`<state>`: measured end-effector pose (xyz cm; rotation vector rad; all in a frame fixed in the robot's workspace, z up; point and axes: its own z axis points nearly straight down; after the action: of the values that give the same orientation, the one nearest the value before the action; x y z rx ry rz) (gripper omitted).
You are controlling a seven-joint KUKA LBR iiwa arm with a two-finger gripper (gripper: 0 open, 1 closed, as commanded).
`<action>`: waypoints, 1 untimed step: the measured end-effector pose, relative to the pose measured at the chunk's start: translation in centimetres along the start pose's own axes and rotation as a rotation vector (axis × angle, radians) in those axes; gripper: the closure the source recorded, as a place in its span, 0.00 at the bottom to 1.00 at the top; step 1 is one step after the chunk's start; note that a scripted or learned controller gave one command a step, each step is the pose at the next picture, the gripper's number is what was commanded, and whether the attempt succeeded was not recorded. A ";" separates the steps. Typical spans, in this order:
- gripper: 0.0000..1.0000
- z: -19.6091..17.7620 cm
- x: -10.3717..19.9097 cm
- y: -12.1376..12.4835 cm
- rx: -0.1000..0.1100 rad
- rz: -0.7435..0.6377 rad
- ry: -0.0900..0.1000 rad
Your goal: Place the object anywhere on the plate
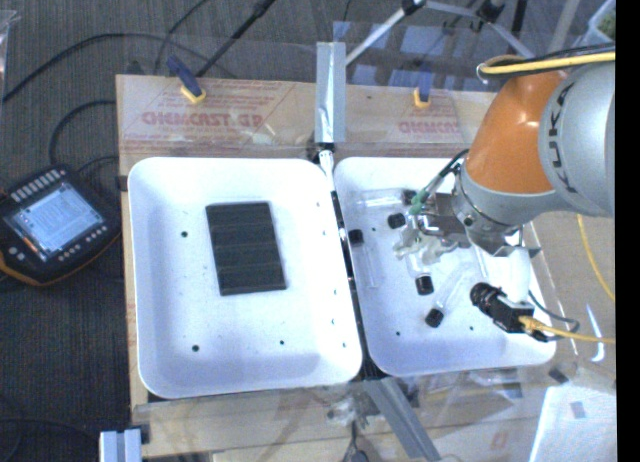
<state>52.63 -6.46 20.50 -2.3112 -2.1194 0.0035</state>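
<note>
Low, gripper (425, 250) in right bin (385, 345) — plate (245, 247) left.

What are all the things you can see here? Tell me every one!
bins: 2, white, side by side on the bench
plate: 1, dark, flat in the left bin
handheld controller: 1, black with a screen, far left on the floor
clamps: 2, yellow and blue, on the board behind the bins
arm: 1, grey with an orange band, reaching in from the right
pincer: 1, clear with black parts, low over the right bin
</note>
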 end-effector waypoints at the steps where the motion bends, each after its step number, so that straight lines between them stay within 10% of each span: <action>1: 1.00 -0.1 6.5 4.5 0.000 0.022 -0.005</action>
<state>57.67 -0.38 20.62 -2.3360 -2.0961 0.0093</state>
